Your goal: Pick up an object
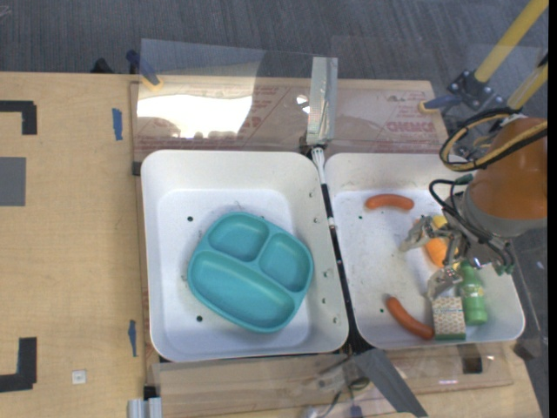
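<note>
Camera view looks down on a worktop point(70, 233) of light wood that carries two shallow white bins side by side. Near the middle of the left bin point(165, 190) lies a teal divided plate point(251, 271) with three compartments, turned at a slant so its longest compartment faces the bin's near left corner. The right bin point(374, 316) holds the loose things. An orange sausage point(389, 202) lies near its far wall, well apart from the rest. A second sausage point(409, 317), redder and slightly curved, lies near the front wall. Just to its right is a small speckled box point(449, 319), and touching or just beside that box is a green bottle point(473, 296) lying roughly lengthwise toward the front wall. A small orange piece point(434, 250) sits further back, between the far sausage and the bottle, with some pale crumpled item point(419, 231) beside it that is too unclear to name. The arm reaches in from the right, its orange band point(520, 181) hanging over the right bin's far right part with black cables looping around it. The pincer point(452, 264) is down among the cluster of orange piece, bottle and box, close above them. Its metal parts blend with the clutter there, so I cannot tell whether it is apart or together, or whether anything sits in it. Behind the bins stand clear plastic panels point(218, 94) and a metal post point(320, 103).
</note>
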{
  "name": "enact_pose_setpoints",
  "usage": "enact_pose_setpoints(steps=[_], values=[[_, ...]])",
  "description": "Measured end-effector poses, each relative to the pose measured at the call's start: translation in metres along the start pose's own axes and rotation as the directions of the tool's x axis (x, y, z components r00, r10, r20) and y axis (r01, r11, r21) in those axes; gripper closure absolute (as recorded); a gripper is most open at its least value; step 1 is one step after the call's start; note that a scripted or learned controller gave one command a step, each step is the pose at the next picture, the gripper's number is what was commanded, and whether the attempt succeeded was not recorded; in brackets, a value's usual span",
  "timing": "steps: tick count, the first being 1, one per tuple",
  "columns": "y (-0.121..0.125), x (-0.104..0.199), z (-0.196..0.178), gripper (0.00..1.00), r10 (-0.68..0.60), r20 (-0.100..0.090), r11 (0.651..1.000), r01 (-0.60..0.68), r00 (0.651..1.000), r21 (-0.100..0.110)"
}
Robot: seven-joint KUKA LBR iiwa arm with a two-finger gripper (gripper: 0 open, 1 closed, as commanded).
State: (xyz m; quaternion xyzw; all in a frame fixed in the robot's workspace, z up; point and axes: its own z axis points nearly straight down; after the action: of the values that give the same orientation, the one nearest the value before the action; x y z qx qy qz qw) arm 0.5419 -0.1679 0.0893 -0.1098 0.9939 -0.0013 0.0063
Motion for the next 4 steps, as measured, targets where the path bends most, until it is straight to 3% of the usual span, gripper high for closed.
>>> enact_pose_setpoints(steps=[1,2,3,4], values=[[0.001,-0.004,-0.012,1.0,-0.002,0.01,1.0,0.002,1.0,0.002],[0.001,-0.003,-0.012,0.0,-0.002,0.008,1.0,0.002,1.0,0.002],[-0.017,-0.001,0.0,0.0,-0.054,0.001,0.999,0.054,0.999,-0.002],[0.009,0.02,0.0,0.0,0.047,0.0,0.999,-0.047,0.999,0.001]])
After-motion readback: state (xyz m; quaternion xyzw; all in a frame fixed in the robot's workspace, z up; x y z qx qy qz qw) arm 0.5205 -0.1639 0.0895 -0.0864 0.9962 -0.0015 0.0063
